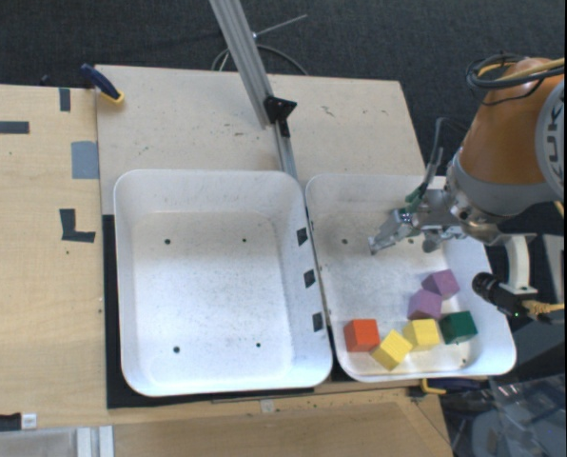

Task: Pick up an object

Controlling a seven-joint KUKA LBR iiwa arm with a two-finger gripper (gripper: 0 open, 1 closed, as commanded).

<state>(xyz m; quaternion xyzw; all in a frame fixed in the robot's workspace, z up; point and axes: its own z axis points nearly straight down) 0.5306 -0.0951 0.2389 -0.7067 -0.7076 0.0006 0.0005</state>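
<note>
Six blocks sit in the right bin's (360, 193) near corner: orange (362, 334), two yellow (392, 348) (422, 332), green (459, 327), two purple (424, 304) (441, 283). Gripper (383, 242) hovers mid-bin, well apart from them, nothing between its fingers; can't tell if they're open. Left bin (207, 184) sits alongside.

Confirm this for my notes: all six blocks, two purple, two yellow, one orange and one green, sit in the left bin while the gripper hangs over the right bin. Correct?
Not quite. The camera view shows the purple blocks, yellow blocks, orange block and green block in the right bin, not the left bin. The gripper does hang over the right bin.
</note>
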